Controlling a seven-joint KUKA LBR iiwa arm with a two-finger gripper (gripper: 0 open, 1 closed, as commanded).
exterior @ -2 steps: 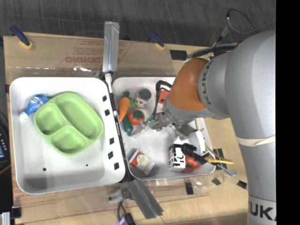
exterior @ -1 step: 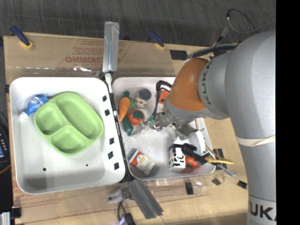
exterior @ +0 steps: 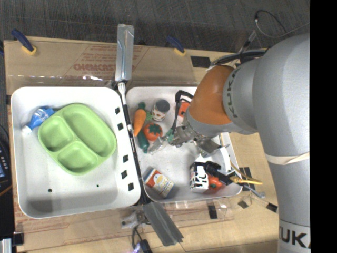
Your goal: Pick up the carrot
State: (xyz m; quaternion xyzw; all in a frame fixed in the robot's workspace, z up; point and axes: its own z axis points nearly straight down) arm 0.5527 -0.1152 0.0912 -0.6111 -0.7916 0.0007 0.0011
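While you look down on the tabletop, you see two white bins side by side, with the grey arm reaching in from the right over the right bin. Its orange band sits above the wrist, and the gripper points toward the middle of that bin. You cannot tell from this view how far apart the fingers stand or whether anything sits between them; the wrist and clutter hide that.

The carrot lies in the right bin near its left wall, in the upper part, tilted with its green top up and its orange tip pointing down. It lies just to the left of the gripper, apart from it as far as you can see. Just beside the carrot to the right sits a red tomato-like toy, very close to the gripper's tip. Above that is a small jar with a dark lid.

Lower in the right bin you see a small orange-labelled box near the left corner and a black-and-white carton with a red piece beside it toward the right.

In the left bin a green divided plate lies tilted, with a blue item at its upper left edge. A grey bar runs up from the gap between the bins.
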